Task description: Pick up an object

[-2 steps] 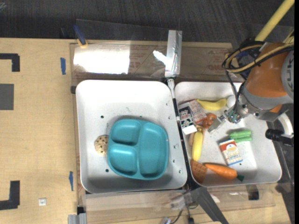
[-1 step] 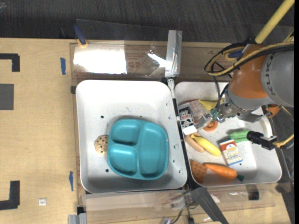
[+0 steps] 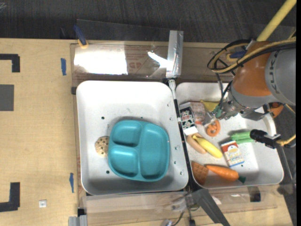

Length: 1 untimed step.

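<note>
Over the right bin (image 3: 277,166) on the worktop, the claw (image 3: 220,113) hung at the upper middle; whether it was apart or together I could not tell. I judged the small orange piece (image 3: 212,127) the nearest object, just below and left of it. The banana (image 3: 208,146) lay beyond, long axis slanting down to the right.

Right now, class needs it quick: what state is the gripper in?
Gripper: cannot be told; it hangs low over the right bin.
</note>
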Available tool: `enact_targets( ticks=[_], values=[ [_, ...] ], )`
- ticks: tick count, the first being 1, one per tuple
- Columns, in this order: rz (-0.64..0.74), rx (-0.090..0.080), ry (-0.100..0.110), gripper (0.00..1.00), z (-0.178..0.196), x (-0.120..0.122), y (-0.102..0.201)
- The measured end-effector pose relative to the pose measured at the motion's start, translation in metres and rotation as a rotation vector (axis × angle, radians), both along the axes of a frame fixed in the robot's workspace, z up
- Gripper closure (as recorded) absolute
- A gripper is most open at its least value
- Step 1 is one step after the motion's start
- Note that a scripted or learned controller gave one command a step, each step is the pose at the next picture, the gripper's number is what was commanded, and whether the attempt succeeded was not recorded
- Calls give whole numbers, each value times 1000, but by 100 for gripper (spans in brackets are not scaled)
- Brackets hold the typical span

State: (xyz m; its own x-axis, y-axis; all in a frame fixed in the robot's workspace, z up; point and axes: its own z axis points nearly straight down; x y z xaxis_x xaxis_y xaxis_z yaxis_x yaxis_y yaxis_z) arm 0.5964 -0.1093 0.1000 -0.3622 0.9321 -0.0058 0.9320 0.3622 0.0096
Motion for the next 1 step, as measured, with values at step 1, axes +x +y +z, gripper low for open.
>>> enact_targets(
  ticks=[1],
  values=[
    [-122, 4, 3, 100, -11, -9, -12]
  ],
)
